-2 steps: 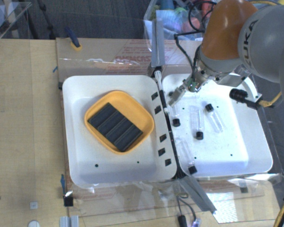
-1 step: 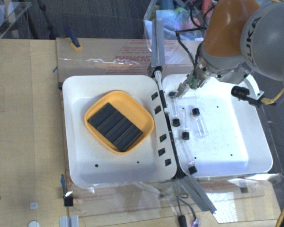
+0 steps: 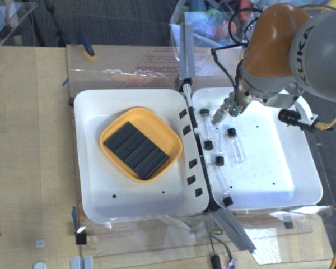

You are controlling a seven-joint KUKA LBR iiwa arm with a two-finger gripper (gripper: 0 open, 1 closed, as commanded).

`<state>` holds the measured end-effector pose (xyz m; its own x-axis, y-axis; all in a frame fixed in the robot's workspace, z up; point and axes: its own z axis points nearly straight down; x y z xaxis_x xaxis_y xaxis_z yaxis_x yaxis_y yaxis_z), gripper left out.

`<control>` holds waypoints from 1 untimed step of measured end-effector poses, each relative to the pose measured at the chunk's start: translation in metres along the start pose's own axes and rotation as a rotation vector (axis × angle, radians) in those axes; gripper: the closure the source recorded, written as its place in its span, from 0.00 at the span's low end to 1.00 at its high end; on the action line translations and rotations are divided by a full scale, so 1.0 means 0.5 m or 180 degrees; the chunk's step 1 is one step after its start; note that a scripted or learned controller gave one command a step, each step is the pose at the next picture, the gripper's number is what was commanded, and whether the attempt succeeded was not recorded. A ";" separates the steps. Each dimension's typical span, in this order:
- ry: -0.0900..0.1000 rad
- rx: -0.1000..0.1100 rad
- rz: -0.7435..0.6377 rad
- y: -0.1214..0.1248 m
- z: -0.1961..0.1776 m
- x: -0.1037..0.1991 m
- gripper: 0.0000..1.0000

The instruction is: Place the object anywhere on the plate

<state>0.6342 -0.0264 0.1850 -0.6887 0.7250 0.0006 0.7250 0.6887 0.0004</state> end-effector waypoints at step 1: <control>-0.0012 -0.0009 -0.0193 0.022 -0.001 0.008 1.00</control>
<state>0.6395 -0.0161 0.1854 -0.7315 0.6819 -0.0033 0.6819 0.7315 0.0032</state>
